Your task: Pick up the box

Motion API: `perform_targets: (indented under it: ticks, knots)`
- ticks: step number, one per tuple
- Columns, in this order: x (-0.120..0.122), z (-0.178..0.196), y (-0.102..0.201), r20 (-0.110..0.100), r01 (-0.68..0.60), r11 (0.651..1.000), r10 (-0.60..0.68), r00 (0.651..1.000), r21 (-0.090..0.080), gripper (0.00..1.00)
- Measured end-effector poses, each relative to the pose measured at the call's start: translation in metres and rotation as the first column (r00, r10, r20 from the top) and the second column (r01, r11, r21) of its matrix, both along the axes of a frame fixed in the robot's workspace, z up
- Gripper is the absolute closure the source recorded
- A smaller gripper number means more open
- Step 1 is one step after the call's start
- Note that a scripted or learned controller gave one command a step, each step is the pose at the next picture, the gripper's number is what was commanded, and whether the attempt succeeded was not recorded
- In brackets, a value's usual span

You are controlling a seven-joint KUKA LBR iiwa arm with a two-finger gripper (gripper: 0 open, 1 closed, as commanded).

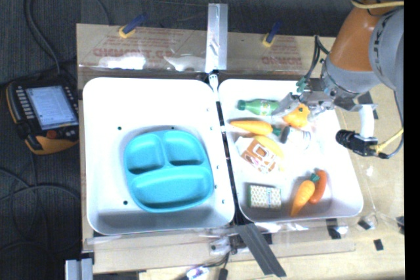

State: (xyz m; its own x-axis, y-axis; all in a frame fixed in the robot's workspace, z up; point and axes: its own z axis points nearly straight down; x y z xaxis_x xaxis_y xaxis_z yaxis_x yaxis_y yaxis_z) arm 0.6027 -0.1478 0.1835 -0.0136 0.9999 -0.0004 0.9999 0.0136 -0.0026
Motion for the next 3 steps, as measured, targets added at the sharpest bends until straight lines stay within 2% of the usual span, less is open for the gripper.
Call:
perform_targets:
  ticks: [1, 2, 3]
  knots:
    - [0.032, 0.014, 0.058, 0.001, 0.385, 0.923, -0.385, 0.923, -0.004, 0.0]
    - [0.032, 0.022, 0.058, -0.001, 0.382, 0.924, -0.382, 0.924, -0.01, 1.0]
    - [0.066, 0.132, 0.068, 0.002, 0.132, 0.991, -0.132, 0.991, -0.004, 1.0]
